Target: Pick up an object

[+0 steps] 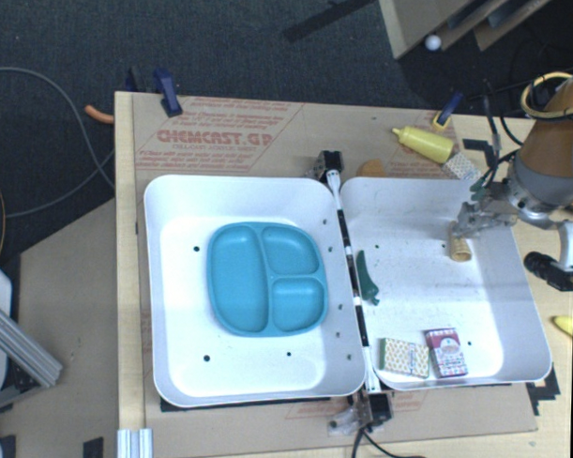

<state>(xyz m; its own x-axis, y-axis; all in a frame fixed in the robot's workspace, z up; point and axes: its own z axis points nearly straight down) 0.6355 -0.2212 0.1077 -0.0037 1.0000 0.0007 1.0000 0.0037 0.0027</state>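
You are watching the gripper (470, 220) hovering at the right bin's (425, 303) two o'clock, just above a small tan cork (460, 248), so the approach is ending and the next move is needing a short, straight drop.

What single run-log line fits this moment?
arm: over right bin | claw: above small tan object | grasp: unconfirmed | left bin: blue tray

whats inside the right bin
The right bin holds a small tan block just below the gripper, a green tool by its left wall, and two small boxes near the front. The arm covers the bin's upper right corner.
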